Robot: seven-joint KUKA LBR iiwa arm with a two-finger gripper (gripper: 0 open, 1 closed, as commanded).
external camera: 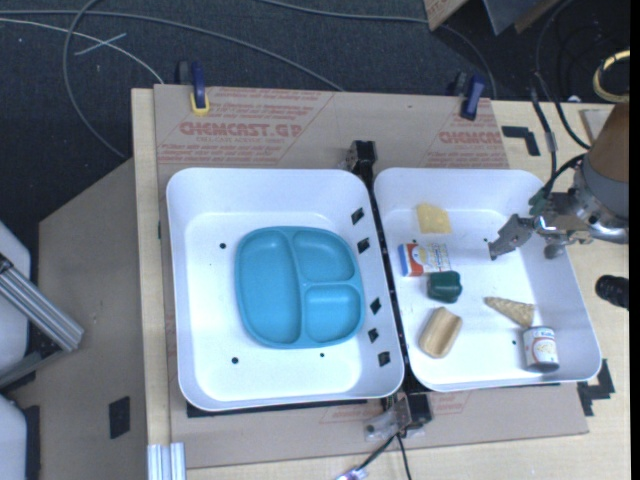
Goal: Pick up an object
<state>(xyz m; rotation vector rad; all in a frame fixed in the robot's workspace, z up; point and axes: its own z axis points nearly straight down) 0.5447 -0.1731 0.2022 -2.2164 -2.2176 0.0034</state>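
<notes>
- Grey metal claw [527, 236] splayed wide, holding nothing, over right glossy white plastic bin [560, 368].
- Below it: small dark green rounded block [444, 287], tan cone-shaped wedge [511, 310].

Illumination is bright, even and overhead, with mild glare on the white bins [190, 268], soft short shadows, and slight overall softness of focus.

My bench [140, 268] carries a tan board [300, 118] held by two blue clamps [199, 90] at its far edge. On the board sit two white bins: left bin [190, 298] and right bin [575, 308], touching.
</notes>
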